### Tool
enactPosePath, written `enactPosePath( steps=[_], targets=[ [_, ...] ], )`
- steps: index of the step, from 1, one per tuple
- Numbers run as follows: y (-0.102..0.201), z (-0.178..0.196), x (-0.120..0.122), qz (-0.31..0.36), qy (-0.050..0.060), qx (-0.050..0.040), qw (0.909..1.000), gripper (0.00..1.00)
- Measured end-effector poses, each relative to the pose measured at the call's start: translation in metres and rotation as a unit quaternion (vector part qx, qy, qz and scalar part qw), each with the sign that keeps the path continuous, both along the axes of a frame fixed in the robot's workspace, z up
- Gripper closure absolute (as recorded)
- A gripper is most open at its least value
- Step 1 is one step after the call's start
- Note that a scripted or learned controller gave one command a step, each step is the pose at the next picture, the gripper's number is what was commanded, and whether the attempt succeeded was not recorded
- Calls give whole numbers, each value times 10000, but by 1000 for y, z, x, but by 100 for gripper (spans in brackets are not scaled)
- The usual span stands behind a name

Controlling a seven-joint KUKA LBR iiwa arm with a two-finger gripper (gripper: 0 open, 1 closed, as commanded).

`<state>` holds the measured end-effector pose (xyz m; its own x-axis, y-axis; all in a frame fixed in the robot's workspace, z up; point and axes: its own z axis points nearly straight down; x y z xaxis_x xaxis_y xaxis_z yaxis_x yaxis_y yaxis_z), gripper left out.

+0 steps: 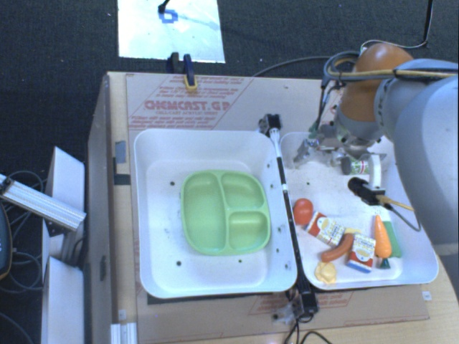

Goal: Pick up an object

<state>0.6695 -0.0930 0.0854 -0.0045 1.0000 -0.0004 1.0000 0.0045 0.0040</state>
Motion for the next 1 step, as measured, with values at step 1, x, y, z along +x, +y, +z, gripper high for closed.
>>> enactPosePath(
  steps=[1],
  targets=[
    [10, -1, 0, 4, 10, 0, 10000, 0]
  ],
)
